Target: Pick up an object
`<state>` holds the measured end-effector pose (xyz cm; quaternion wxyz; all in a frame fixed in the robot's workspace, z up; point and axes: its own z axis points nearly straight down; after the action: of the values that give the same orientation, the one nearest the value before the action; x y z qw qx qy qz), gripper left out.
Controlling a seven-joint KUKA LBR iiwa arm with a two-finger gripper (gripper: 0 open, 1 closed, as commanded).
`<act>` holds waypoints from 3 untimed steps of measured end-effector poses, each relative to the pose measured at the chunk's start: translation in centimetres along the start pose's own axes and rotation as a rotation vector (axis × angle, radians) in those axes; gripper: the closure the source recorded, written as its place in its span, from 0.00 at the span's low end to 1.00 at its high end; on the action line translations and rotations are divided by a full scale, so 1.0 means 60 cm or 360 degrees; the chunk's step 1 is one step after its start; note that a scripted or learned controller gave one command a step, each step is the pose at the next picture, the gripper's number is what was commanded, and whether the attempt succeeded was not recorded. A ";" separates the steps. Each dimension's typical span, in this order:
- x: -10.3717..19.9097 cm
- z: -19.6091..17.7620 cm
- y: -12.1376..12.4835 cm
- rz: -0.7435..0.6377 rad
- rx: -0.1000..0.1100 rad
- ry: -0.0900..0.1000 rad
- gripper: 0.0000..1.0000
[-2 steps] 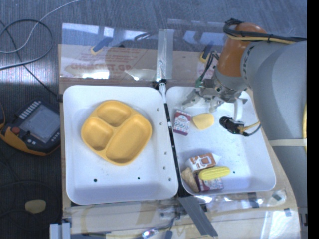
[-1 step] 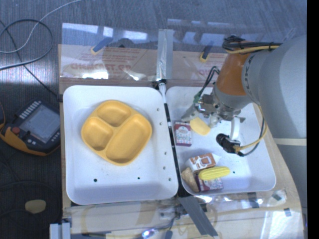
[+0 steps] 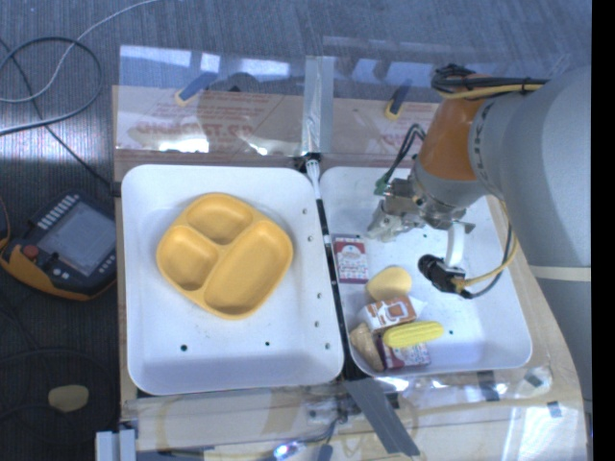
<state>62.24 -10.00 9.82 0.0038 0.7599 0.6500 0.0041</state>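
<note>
A: Right-hand shallow white plastic bin (image 3: 500, 339). Hand (image 3: 389, 221) hanging over its upper middle, at the end of the grey arm with the orange band (image 3: 452, 142). Finger spread: cannot tell, too blurred against the white floor. Nothing seen gripped.

B: Targets?

A: Clustered at roughly 6 o'clock from the hand, along the bin's left wall. Nearest: small red-and-white carton (image 3: 351, 259), lying flat, long axis running 12 to 6, just beside the divider. Next down, rounded pale-yellow lemon-shaped piece (image 3: 389, 281), touching or nearly touching the carton's right edge. Lower again, a tight pile: yellow toy corn cob (image 3: 415, 333), long axis about 9 to 3, resting atop a red-and-white printed box (image 3: 392, 313).

B: Left bin?

A: Yellow three-compartment plastic plate (image 3: 224, 253), centred, well apart from the hand.

B: Judgement?

A: Short drop toward 6 to 7 o'clock likely reaches the carton or the lemon piece. Carton's closeness to the wall a probable snag.
</note>
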 end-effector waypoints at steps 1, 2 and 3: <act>0.000 0.000 0.000 0.0000 0.0000 0.0000 0.00; 0.000 0.000 0.000 0.0000 0.0000 0.0000 0.00; 0.049 -0.139 -0.020 0.0194 0.0025 -0.0006 0.00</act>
<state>61.40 -6.92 18.15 -0.0012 0.7980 0.6027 -0.0023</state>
